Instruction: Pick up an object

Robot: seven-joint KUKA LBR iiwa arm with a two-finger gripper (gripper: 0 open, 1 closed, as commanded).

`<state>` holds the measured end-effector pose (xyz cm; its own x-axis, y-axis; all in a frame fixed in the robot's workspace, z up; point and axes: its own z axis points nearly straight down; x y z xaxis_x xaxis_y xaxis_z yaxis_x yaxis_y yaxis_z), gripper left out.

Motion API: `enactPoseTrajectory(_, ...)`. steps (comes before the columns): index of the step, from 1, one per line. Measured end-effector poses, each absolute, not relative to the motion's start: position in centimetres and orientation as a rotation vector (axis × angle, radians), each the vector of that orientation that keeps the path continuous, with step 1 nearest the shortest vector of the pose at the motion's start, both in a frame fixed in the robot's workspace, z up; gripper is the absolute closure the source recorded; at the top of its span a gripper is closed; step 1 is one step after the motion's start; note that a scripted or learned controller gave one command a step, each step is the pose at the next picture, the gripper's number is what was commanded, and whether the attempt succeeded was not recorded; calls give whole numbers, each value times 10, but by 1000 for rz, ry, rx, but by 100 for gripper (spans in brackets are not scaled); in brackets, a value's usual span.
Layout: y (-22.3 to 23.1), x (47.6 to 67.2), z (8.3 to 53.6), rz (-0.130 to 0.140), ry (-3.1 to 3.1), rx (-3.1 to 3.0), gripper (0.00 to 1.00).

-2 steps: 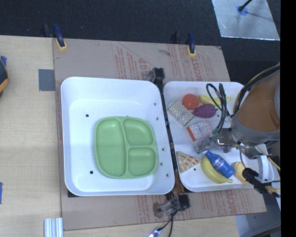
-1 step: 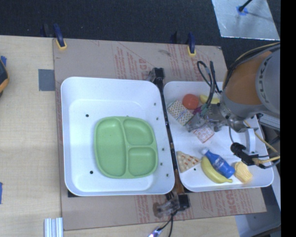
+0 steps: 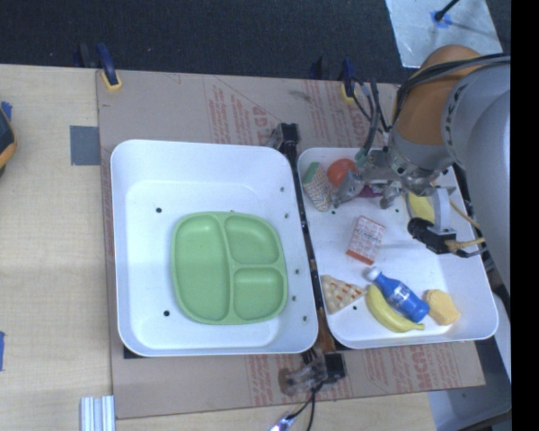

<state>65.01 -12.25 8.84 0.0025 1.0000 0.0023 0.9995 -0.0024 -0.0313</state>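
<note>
Right bin point(image 3: 472, 326), near end: banana point(image 3: 388, 312), blue bottle point(image 3: 402, 296) lying across it, a yellow item point(image 3: 442, 306) just beside, pizza slice point(image 3: 340, 291) by the dividing wall. Mid-bin: small red-printed card point(image 3: 366, 239). Far end: red object point(image 3: 341, 170) and clear cup point(image 3: 317, 187), with the gripper point(image 3: 370, 182) low beside them; its grip could not be told. Left bin point(image 3: 135, 241) held a green divided plate point(image 3: 227, 267).

A pale wooden desk point(image 3: 36, 268) carries a brown cardboard sheet point(image 3: 216, 106) held by blue clamps point(image 3: 108, 65). Beyond lies dark carpet point(image 3: 207, 12) with a taped white sheet point(image 3: 440, 21).
</note>
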Motion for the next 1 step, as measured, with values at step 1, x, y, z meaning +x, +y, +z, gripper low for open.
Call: enactPoseTrajectory(1,-126,588,92,5,-2225,-2215,0)
